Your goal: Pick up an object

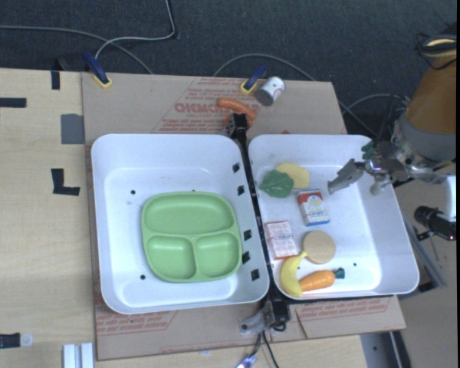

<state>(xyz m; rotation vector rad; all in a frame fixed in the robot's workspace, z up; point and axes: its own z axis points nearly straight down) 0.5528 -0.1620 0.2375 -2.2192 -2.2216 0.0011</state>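
Nearest: carrot (318,280) and banana (290,274) lying in right bin (383,236), untouched. Gripper (351,176) hovering above bin's upper right, spread, pinching nothing. Pick not yet made; descent, closing and lift all remaining.

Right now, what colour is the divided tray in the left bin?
Light green; the divided tray shows in the camera view.

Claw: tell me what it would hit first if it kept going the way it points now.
The claw points toward the left of the camera view and slightly down. Likely first contact is the small blue and white carton, or the right bin's floor short of it; height is unclear from above.
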